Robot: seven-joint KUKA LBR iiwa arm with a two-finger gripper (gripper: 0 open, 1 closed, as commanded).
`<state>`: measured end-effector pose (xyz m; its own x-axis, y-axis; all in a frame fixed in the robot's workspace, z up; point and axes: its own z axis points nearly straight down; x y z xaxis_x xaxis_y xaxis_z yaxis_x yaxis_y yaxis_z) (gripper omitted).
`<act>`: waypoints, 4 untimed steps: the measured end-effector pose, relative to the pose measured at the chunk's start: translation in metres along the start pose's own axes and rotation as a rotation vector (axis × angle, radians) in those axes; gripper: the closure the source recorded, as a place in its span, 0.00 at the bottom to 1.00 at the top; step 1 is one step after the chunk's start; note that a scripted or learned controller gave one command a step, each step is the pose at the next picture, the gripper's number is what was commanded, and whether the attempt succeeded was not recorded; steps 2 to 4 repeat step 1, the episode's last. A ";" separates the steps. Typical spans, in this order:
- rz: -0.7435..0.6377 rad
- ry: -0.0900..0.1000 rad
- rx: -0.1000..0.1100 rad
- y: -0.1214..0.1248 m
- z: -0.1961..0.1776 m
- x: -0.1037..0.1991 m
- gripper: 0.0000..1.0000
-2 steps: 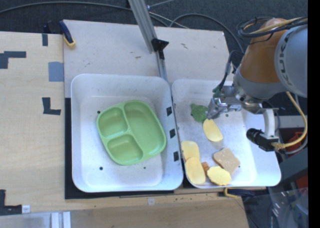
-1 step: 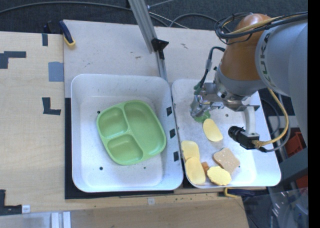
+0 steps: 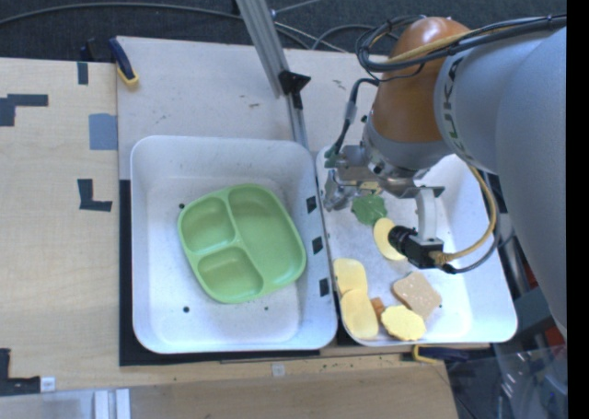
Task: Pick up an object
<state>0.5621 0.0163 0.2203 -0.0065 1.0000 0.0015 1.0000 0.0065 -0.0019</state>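
The left bin [image 3: 147,224] holds a green divided tray [image 3: 241,242], lying flat and turned at an angle near the bin's middle. Across the shared rims, the right bin [image 3: 479,316] carries toy food: a green piece [image 3: 370,210] near its back-left part, a pale yellow piece [image 3: 385,238] just beside it, two yellow pieces [image 3: 354,297] along the left wall toward the front, a tan bread-like slice [image 3: 417,293] and a yellow round piece [image 3: 402,322] near the front rim.

The arm [image 3: 497,76] comes in from the right, its orange band bent downward over the right bin's back-left corner. The gripper [image 3: 345,189] hangs low there, just beside the green piece. How wide it stands, and whether it has anything, cannot be told. The wrist hides the bin's back rim.
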 end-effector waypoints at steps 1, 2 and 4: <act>-0.001 0.000 0.000 0.015 0.007 0.052 1.00; -0.001 0.000 0.000 0.015 0.007 0.052 1.00; -0.001 0.000 0.000 0.015 0.007 0.052 1.00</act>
